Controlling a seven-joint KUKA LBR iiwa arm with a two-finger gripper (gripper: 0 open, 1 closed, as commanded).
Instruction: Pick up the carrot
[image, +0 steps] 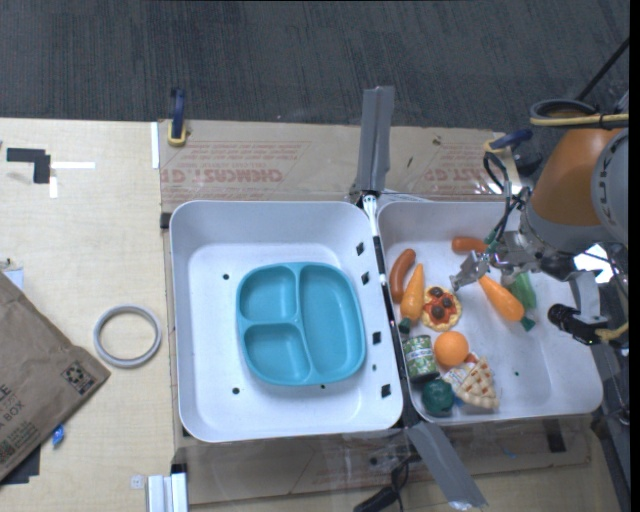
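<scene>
Taking the right bin as the landmark: the arm reaches over its upper right part, grey with its orange band above the wrist, and the gripper sits low inside the bin's upper middle. The carrot, orange with a green top, lies slanted in the bin's right-centre, and its upper end sits right at the fingertips; 1 metal finger juts out to the left of it, but whether the fingers are spread or clamped on the carrot cannot be told from this angle. A small orange-red piece lies near the bin's back wall, just left of the gripper. Along the bin's left wall lie a sausage and a second, yellow-orange carrot-like piece, side by side. Toward the bin's centre is a small round fruit tart, with an orange in front of it. At the bin's front left corner are a green can, a dark green round item and a waffle-like wedge. Left of the right bin, touching it along the shared edge, is the left bin holding a teal 3-compartment plate. Further left, on the bench, lie a roll of tape and a cardboard box.
</scene>
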